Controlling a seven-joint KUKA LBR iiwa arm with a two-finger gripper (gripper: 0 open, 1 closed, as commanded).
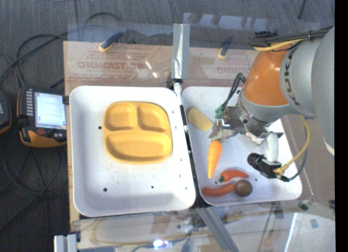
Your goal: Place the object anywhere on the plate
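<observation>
A grey carpeted floor strewn with black cables surrounds the bench [81, 55], where two shallow white bins sit side by side. The left bin [87, 191] holds a yellow plate [138, 131] with three compartments, lying flat near the bin's middle. The right bin [291, 191] holds the food items: a pale yellow piece [199, 119] near its upper left corner, an orange carrot [214, 157] pointing down toward the near edge, a small red pepper [235, 175] just below the carrot's tip, a red sausage [217, 190] along the near wall, and a brown round piece [243, 188] touching the sausage's right end. The arm [277, 82] reaches in from the right, its orange band above the right bin. The gripper [218, 131] hangs right at the carrot's thick top end; I cannot tell how it is set or whether it holds the carrot. A handheld controller [46, 115] with a lit screen lies left of the bins.
</observation>
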